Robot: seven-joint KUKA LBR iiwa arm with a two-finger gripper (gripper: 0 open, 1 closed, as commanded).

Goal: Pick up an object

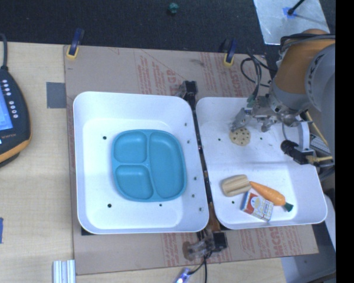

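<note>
arm reaches in from right, wrist bent low over right bin's far end. hand w/ fingers spread, nothing gripped. cookie lies just below fingertips, on bin floor.

A blue divided plate lies in the left bin; a handheld pendant, perhaps, rests far left.
</note>
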